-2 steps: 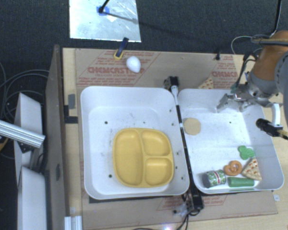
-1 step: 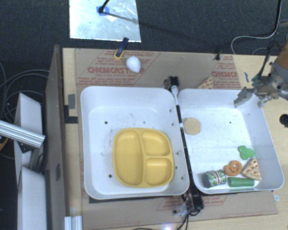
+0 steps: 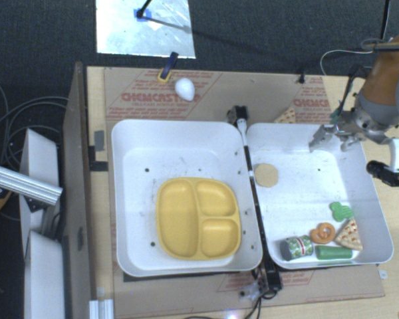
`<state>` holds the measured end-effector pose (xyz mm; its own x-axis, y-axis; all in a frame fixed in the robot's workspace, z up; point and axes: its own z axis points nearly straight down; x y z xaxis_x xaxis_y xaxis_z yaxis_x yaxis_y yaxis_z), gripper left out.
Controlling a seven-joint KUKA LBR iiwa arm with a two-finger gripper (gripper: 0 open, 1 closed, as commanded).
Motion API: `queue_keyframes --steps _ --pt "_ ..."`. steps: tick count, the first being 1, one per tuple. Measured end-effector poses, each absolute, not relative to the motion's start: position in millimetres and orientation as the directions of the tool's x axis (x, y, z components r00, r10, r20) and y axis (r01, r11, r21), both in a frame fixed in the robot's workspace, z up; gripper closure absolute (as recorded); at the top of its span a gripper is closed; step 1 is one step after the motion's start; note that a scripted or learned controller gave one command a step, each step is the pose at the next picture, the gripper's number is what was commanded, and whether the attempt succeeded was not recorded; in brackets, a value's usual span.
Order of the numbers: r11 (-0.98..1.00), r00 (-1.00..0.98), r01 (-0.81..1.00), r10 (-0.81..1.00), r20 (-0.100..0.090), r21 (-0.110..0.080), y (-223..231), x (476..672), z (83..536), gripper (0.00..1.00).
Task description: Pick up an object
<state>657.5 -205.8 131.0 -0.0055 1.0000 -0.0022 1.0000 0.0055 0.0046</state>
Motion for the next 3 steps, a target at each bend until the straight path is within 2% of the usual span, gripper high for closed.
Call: queue_keyframes --steps 1,2,3 --pt "0.006 -0.006 1.000 1.000 -0.001 0.003 -191.5 669.6 83.3 0.00" --pt "0.007 -0.007 1.000 1.000 -0.004 0.007 -192.6 670.6 97.2 1.00" --pt "0.000 0.000 1.000 1.000 0.003 -0.006 -153.4 579.7 114.6 1.00"
